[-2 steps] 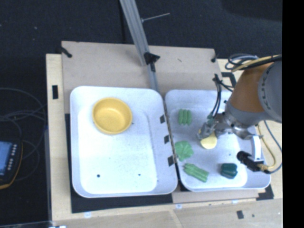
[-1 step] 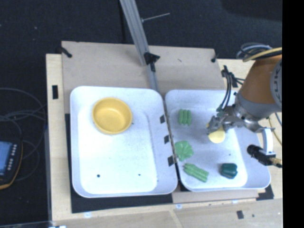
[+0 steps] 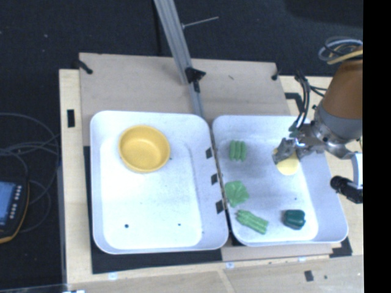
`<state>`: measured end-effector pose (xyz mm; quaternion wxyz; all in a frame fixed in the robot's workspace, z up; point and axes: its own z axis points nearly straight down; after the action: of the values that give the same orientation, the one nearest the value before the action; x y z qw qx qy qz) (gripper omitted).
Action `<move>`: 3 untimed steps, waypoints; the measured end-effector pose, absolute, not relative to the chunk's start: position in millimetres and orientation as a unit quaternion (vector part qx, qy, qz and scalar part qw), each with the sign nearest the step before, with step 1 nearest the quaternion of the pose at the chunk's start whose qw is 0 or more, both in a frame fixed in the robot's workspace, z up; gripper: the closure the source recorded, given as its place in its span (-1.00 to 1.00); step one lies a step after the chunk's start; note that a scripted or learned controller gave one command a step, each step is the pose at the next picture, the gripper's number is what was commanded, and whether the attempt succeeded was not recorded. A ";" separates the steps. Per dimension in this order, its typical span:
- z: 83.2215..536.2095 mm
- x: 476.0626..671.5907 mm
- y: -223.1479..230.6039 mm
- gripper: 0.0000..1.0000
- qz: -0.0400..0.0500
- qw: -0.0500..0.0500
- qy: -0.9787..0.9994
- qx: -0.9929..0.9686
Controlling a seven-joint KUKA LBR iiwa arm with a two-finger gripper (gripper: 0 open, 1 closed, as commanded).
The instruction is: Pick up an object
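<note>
Camera view gives us the gripper (image 3: 287, 153) at right of frame, touching a pale yellow object (image 3: 288, 165); we cannot tell its state.

A pale wooden bench (image 3: 140, 81) stands on dark floor (image 3: 36, 29), cables (image 3: 30, 157) trailing at its left.

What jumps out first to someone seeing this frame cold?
Probably the yellow bowl, sitting alone toward the far left of the left bin. Next, the arm's gripper low over the right bin, right at a pale yellow object; whether it grips that is unclear. Four green items lie in that bin: a ribbed piece, a leafy piece, a long ribbed piece and a dark green piece.
</note>
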<state>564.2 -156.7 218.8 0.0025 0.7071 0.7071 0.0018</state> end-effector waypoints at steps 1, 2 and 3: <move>255.5 564.9 -157.3 1.00 0.001 0.002 0.707 0.707; 261.0 550.0 -109.5 1.00 0.001 0.000 0.708 0.706; 249.4 536.5 -58.6 1.00 0.000 0.000 0.708 0.706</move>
<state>536.5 -58.6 249.4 -0.0002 0.7061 0.7081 0.0003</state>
